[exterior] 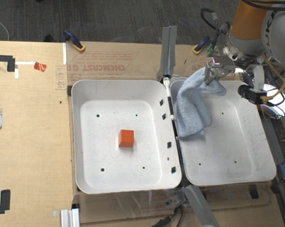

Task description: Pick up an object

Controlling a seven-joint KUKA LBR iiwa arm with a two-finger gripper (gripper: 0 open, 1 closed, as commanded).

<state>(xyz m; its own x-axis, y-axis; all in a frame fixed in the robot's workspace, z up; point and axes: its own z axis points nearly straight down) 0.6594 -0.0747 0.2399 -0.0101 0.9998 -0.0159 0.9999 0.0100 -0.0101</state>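
A blue-grey cloth (192,109) hangs in the left part of the right bin (237,141), and its lower fold lies against the divider between the bins. The cloth's upper corner is drawn up to my gripper (212,78), which is shut on it near the bin's back edge. An orange-red cube (126,138) sits alone near the middle of the left bin (100,169), far from the gripper.
A grey upright post (168,51) stands behind the gap between the bins. Cables and a black connector (251,93) hang by the arm at the right bin's back right. Clamps (75,41) hold the cardboard at the back.
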